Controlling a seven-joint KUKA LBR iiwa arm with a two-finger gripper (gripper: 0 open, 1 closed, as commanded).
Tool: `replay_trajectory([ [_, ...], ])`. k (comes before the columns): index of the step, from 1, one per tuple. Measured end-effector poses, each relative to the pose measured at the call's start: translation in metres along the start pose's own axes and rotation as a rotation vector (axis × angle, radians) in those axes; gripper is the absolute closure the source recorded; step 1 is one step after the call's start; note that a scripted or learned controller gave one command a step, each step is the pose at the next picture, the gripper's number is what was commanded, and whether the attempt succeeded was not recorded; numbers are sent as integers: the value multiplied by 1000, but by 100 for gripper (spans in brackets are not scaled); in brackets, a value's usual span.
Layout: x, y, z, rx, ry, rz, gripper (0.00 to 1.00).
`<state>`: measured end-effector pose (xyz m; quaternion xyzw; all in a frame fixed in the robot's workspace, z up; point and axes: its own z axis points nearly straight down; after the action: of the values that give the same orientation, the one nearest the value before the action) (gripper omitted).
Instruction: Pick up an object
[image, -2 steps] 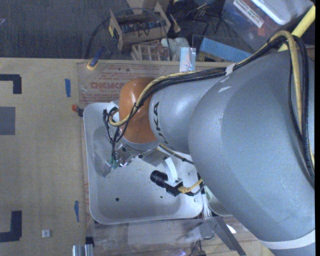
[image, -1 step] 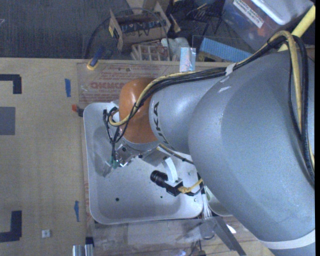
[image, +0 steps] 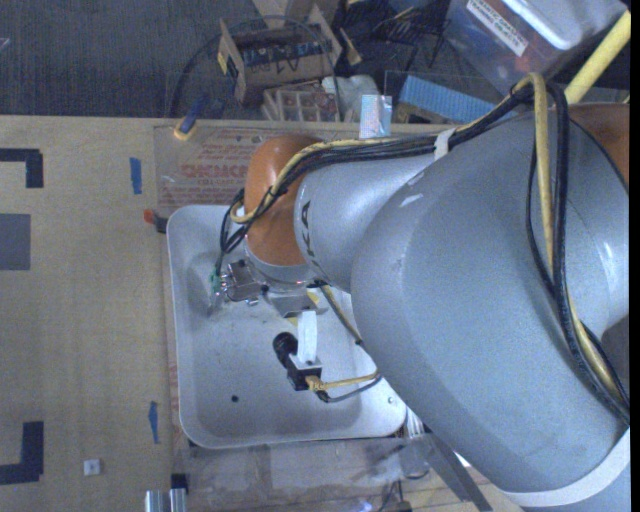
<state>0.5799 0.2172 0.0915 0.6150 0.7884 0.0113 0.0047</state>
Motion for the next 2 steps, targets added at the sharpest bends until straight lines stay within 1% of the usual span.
replay_trajectory([
  [1, 0, 0, -11, -1, -2, 0, 100],
  [2, 6, -71, -3, 6, -5, 135, 100],
])
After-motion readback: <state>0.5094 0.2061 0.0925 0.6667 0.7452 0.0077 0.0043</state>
